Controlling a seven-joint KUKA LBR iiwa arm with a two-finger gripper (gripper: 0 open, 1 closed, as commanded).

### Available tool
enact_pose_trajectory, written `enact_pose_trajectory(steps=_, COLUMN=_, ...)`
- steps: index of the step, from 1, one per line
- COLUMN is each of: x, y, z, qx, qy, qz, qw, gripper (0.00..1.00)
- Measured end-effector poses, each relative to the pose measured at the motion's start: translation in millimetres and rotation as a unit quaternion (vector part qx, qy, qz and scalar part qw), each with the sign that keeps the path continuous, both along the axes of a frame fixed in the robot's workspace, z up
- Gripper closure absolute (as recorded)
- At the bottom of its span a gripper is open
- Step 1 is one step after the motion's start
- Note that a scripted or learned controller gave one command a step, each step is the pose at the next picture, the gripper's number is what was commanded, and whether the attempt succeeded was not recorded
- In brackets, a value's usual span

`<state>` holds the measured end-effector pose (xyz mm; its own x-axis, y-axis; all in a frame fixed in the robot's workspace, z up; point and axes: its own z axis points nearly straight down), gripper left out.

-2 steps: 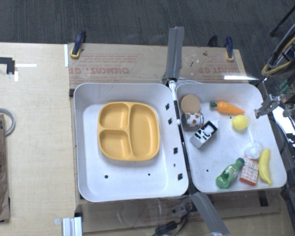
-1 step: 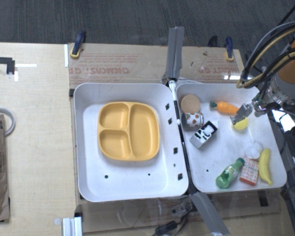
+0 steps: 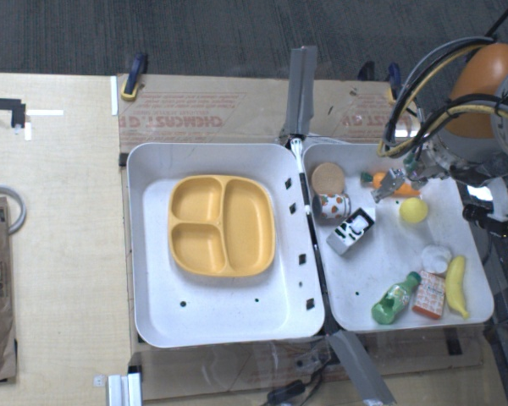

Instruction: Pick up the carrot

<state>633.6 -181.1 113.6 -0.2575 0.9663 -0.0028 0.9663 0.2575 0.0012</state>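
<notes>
Gripper: gripper [image 3: 392,184] hangs low over the upper part of the right bin, its metal fingers pointing toward the left; whether they are spread or pressed together cannot be told from this angle.
Carrot: carrot [image 3: 400,189] lies on the bin floor right at the fingertips, an orange piece partly hidden by them; a green bit shows just left of it. No grip on it can be seen.
Arm: grey arm [image 3: 470,155] reaches in from the right, its orange band [image 3: 487,79] high at the upper right, with black cables looping over it.
Near the carrot: yellow lemon [image 3: 413,211] just below and right of it; brown round lid [image 3: 328,178] and a patterned mug [image 3: 333,205] to the left, near the bin's left wall.
Further down: black and white box [image 3: 351,229] tilted beside the mug; white cup [image 3: 436,257], banana [image 3: 455,287], red carton [image 3: 429,294] and green bottle [image 3: 395,299] toward the lower right.
Right bin: right bin [image 3: 347,307], shallow and white, holds all of these.
Left bin: left bin [image 3: 152,311] holds a yellow divided plate [image 3: 223,225] with three compartments.
</notes>
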Motion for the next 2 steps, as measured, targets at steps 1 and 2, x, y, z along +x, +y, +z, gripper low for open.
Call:
enact_pose_trajectory(steps=1, x=26.1, y=-15.9, z=-20.7, qx=-0.0003, qy=0.0, qz=-0.013, qw=0.9999, gripper=0.0)
enact_pose_trajectory(steps=2, x=26.2, y=-15.1, z=-10.9, qx=-0.0004, qy=0.001, qz=-0.012, qw=0.9999, gripper=1.0)
